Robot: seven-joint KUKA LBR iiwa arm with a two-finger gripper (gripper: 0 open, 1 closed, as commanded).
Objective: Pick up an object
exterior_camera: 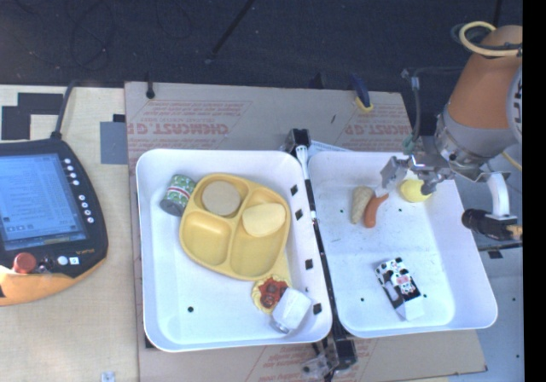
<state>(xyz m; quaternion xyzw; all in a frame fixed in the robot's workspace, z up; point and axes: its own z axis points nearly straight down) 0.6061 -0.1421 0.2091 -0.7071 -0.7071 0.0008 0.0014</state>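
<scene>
Hovering over the far right corner of the right bin (478, 308), the gripper (408, 174) sits just beside a small yellow ball (415, 191), likely lining up a pick. Whether the ball is gripped or merely touched, I cannot tell. The ball is round, smooth and bright yellow. A hot dog toy (367, 206) lies near it, a black-and-white block (399, 283) well apart. The left bin (158, 286) holds a yellow tray (232, 227) with 3 compartments.
</scene>
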